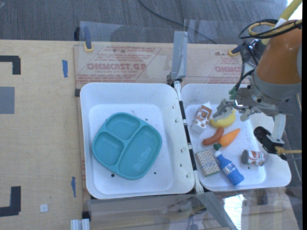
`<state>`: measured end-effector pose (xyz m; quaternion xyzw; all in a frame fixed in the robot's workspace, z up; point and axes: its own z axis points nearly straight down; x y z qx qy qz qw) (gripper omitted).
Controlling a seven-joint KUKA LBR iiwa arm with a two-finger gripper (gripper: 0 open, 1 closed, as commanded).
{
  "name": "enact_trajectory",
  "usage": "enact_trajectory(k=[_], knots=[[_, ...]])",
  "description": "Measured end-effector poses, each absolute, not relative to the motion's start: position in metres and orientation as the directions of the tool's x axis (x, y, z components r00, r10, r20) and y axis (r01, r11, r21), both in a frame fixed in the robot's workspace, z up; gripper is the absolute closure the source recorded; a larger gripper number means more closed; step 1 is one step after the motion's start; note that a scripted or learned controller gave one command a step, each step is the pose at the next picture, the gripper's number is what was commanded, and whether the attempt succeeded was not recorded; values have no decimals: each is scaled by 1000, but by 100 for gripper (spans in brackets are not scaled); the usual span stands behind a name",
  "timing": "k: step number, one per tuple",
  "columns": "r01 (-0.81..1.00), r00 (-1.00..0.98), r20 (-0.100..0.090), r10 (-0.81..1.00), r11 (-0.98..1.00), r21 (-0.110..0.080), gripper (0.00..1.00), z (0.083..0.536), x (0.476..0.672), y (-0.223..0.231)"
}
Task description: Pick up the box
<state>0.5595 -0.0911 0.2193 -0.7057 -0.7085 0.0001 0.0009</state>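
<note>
A small white and orange carton box (202,117) stands at the upper left of the right bin (283,176). A flat checkered box (207,162) lies near that bin's front left. My gripper (236,111) hovers over the upper middle of the right bin, just above a yellow banana (224,120) and to the right of the carton. Its fingers look spread apart with nothing between them. The arm's body hides the bin's upper right corner.
In the right bin also lie an orange carrot (230,136), a reddish sausage (212,137), a blue bottle (230,169) and a small can (253,157). The left bin (91,99) holds a teal divided plate (127,145). A ridge (184,128) separates the bins.
</note>
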Motion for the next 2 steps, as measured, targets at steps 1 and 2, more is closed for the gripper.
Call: enact_trajectory(k=[1, 2], knots=[[998, -71, 1, 998, 71, -2, 0, 184, 479, -71], [994, -112, -2, 994, 112, 17, 0, 102, 499, -100]])
